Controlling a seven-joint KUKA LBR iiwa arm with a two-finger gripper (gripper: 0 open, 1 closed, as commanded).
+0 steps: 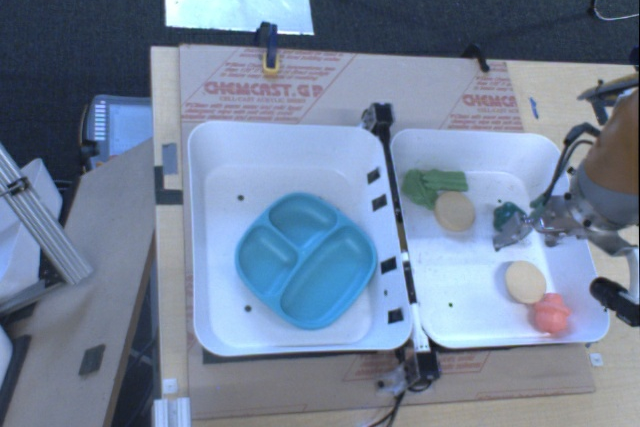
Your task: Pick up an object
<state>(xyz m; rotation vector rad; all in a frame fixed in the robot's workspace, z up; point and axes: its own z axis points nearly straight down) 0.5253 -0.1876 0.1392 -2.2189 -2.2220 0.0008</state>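
Teal object (pixel 507 213) beside claw (pixel 512 233), beige disc (pixel 455 211) near.

At the right edge you see the arm (pixel 612 170): a rounded body with an orange band above a grey wrist section. A thin grey cable loops along its left side. The gripper (pixel 512 227) is bare silver metal, small and angular. A black fitting projects from the arm's near side by the edge.
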